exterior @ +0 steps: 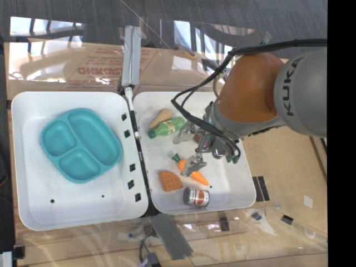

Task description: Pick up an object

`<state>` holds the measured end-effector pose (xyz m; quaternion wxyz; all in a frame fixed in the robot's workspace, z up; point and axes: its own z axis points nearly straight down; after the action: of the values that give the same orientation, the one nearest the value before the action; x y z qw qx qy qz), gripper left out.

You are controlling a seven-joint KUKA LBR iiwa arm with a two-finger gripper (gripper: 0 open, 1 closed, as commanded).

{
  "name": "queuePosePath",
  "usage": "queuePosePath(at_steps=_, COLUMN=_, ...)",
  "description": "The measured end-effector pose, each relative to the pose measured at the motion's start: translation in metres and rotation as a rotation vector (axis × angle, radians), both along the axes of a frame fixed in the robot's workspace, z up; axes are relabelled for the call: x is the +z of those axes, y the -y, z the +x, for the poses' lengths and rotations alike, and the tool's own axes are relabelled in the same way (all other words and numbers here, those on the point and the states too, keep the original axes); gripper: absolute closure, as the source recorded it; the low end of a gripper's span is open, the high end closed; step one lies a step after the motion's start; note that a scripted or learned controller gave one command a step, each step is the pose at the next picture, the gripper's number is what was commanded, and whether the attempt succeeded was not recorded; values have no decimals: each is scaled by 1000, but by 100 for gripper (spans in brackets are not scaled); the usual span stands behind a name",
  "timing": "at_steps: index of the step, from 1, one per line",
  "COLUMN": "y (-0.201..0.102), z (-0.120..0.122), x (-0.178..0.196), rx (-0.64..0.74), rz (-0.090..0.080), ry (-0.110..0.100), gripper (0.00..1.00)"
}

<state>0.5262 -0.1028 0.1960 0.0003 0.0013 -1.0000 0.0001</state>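
Observation:
The right bin (239, 185) holds several small objects. A green bottle (167, 128) lies beside a tan wedge (161, 116) at the upper left. An orange waffle-like piece (170, 181) and a small can (196, 197) lie near the front. Two carrots sit mid-bin, one small (181, 164) and one larger (198, 177). My gripper (194, 164) hangs low over the carrots, its metal fingertips right at the larger carrot's top end. The arm's wrist covers the bin's right half.
The left bin (33, 204) holds a teal divided plate (81, 143). A grey bar (130, 57) stands at the seam between the bins. Cables (192, 93) loop from the wrist over the right bin.

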Motion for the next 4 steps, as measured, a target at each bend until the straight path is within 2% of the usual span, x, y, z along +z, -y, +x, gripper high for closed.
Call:
queuePosePath(at_steps=1, y=-6, z=-20, x=-105, rx=-149, rz=1, ry=1, gripper=0)
queuePosePath(at_steps=2, y=-8, z=-19, x=-94, rx=-141, rz=1, ry=3, gripper=100)
queuePosePath(at_steps=3, y=-41, z=-28, x=-2, rx=-499, rz=2, ry=7, gripper=100)
queuePosePath(at_steps=4, y=-122, z=-20, x=-4, rx=-449, rz=2, ry=2, gripper=100)
